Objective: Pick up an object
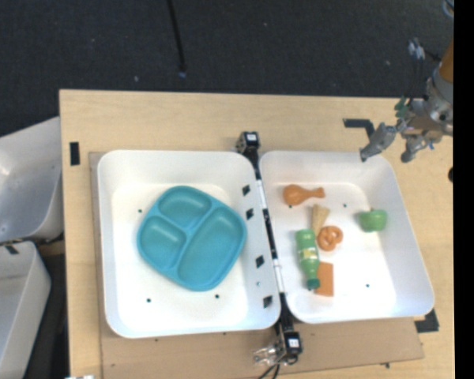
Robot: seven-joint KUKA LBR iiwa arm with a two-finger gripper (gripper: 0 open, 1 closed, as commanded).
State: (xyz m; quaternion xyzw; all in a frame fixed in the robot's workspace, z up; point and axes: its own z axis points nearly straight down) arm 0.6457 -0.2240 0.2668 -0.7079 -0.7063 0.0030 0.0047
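Observation:
The right bin [395,290] holds several toy foods: an orange drumstick [302,194], a tan cone [321,215], an orange ring-shaped piece [329,238], a green bottle [306,257], an orange block [325,279] and a green round piece [372,220]. My gripper [387,151] hangs above the far right corner of that bin, well clear of the items. Its fingers are spread, it is open, and nothing sits between them. The green round piece is the nearest item, below the gripper in the view.
A blue divided plate [191,238] lies in the left bin [118,306]. A black clip strip [262,235] joins the two bins. White containers [16,188] stand off the bench at the left.

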